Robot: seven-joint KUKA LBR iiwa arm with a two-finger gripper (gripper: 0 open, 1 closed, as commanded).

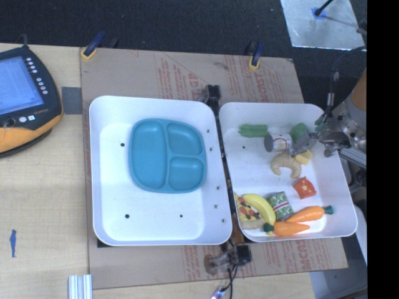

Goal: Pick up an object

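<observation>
The tool (310,143) reaches in from the right edge of the view and sits low over the upper right part of the right bin (249,120); its dark metal parts blur together, so whether anything is gripped cannot be told. Just to its left lies a small can with a red and white label (278,143), and beyond that, further left, a green oblong toy (252,130). A second green piece (298,131) sits right against the tool on its upper left side. Directly below the tool a tan croissant-shaped toy (285,164) rests on the bin floor, with a small yellow piece (303,157) beside it close under the tool. Lower still, a red cube-like block (303,187) lies apart from the others. Well below the tool, along the near wall of the bin, are a banana (260,207), a green patterned packet (280,205), two orange carrots with green tops (300,220), and a printed flat item (246,213) under the banana. Far to the tool's left, the left bin (106,173) holds a blue divided plate (167,155). Both bins sit on a cardboard sheet (187,73) on the counter (43,198), where a pendant controller with a screen (22,98) lies at the far left.
</observation>
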